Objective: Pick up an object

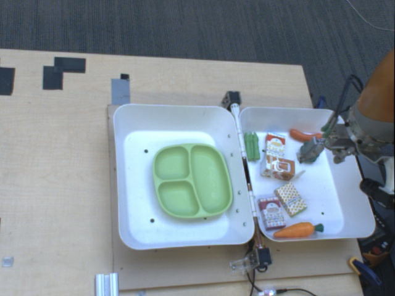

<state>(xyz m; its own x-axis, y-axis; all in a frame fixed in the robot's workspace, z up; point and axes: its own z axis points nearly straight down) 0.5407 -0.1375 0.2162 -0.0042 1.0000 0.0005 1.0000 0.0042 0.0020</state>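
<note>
Objects for picking lie in the right bin [349,224], in the right half of the frame. Contents, from top to bottom: a green piece [252,145] lying upright along the bin's left wall; an orange-red sausage [303,135] near the upper wall; a red-and-white carton [275,145] with a brown packet [281,167] touching its lower end; a checkered box [291,199]; a small red box [271,213] just left of the checkered box; a carrot [298,229] with a green tip, lying along the lower wall.

Gripper [310,152] is positioned over the upper middle of the right bin, just below the sausage and just right of the carton. Its dark fingers point toward frame left. Finger spacing cannot be determined at this resolution, and no object is visible between them.

Arm [378,106] enters from the right edge, with the orange band at the upper right.

Left bin [133,184] occupies the centre of the frame and contains a green three-compartment tray [192,180]. Both bins rest on a wooden bench [55,184].
</note>
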